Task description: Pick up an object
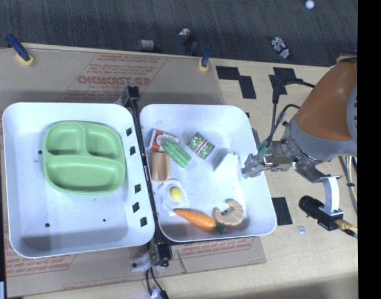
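Observation:
The right white bin [196, 112] holds several toy foods. A red and white carton [158, 139] and a green pickle [176, 152] lie at its back left, with a green and white box [201, 145] beside them. Below them sit a tan cylinder [159, 166], a fried egg [175, 194], an orange carrot [195, 218] and a tan shrimp-like piece [230, 212]. A small white piece [226, 162] lies near the bin's right wall. My gripper [251, 166] hangs over that right wall, just right of the white piece, with nothing seen in it.
The left white bin [22, 229] holds a green divided plate [84, 156]. A black divider with clips [138, 161] runs between the bins. Brown cardboard [115, 73] lies under both. The grey and orange arm [327, 114] fills the bench to the right.

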Available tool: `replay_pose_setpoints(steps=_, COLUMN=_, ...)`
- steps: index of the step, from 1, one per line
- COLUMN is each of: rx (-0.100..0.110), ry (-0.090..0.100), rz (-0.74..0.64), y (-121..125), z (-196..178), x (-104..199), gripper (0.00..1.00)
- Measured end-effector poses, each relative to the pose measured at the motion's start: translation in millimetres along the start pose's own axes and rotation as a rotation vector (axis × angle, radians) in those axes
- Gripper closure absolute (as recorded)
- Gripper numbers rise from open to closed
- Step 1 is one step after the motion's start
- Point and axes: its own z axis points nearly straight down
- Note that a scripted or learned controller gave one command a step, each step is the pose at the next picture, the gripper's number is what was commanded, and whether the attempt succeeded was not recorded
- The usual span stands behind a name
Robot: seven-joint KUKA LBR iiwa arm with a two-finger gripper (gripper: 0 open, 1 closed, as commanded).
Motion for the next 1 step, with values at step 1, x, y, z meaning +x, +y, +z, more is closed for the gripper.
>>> replay_pose_setpoints(steps=1, rx=0.004, ry=0.002, rz=0.002, y=-0.5, z=11.3, x=44.2, gripper=1.00)
